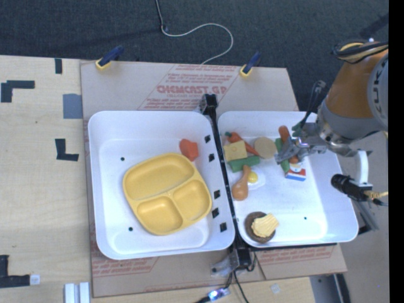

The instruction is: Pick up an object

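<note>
Even overhead lighting, moderately bright, with soft focus throughout.
The two shallow white plastic bins [101, 169] appear slightly washed out; the yellow three-compartment plastic tray [166, 193] casts only a faint shadow; fine detail is grainy.

Two shallow white bins are set side by side on a brown cardboard sheet [189, 87]. In the left white bin [104, 169] a yellow three-compartment plastic tray [166, 193] is laid, with a small orange block [189, 148] just behind it. In the right white bin [328, 213] small toy foods [243, 156] are clustered at the rear left, and a brown cupcake with yellow topping [261, 226] is placed near the front wall.
</note>
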Available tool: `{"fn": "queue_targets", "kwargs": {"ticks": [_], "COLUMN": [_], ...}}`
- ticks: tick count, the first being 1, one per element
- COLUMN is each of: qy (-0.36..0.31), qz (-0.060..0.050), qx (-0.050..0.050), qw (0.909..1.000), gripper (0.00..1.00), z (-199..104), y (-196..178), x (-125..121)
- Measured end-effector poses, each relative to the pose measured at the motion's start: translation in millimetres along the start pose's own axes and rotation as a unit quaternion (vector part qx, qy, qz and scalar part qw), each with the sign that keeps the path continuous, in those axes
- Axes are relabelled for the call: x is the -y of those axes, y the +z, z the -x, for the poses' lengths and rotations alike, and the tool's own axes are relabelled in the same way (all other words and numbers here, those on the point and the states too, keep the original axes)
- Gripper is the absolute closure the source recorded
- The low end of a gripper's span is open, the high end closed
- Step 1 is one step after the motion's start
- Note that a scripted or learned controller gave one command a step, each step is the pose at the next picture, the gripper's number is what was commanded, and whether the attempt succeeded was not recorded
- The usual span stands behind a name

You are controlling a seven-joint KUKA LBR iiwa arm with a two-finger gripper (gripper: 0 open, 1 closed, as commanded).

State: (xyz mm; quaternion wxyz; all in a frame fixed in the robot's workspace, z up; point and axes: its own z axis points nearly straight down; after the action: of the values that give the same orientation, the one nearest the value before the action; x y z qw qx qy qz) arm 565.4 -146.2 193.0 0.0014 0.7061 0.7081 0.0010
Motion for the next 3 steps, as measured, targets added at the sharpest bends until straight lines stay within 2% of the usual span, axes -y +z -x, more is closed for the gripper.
{"fn": "queue_targets", "kwargs": {"ticks": [1,2,3], "qy": [0.000,-0.001,-0.002], "qz": [-0.001,-0.004,-0.003], "qx": [0.000,-0.001,-0.002], "qw": [1.0000,1.0000,1.0000], "gripper": [1.00,1.00,1.00], "z": [-1,-51,-105], "y": [-33,-22,-36], "x": [-1,13,34]}}
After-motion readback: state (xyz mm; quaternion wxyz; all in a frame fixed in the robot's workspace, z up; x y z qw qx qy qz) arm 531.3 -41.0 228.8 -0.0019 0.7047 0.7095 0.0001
